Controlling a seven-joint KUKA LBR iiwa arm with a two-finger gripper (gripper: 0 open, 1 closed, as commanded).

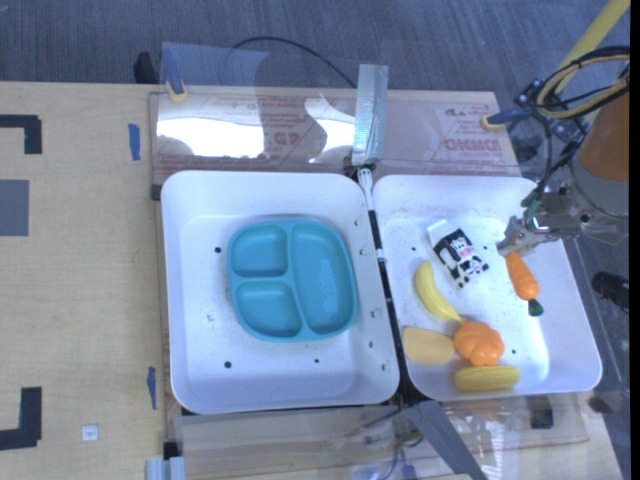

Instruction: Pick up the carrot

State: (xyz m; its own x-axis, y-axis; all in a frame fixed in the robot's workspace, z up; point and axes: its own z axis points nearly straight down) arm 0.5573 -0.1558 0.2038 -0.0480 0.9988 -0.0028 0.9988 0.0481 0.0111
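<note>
The carrot (522, 277) lies in the right bin (580, 368), at the frame's right centre, with its upper end directly beneath the gripper (524, 232), whose open or closed state cannot be determined, while the banana (434, 291) lies left of it.

Arm (610, 158) cut off at right edge; carrot (522, 276) top hidden under jaws.
</note>
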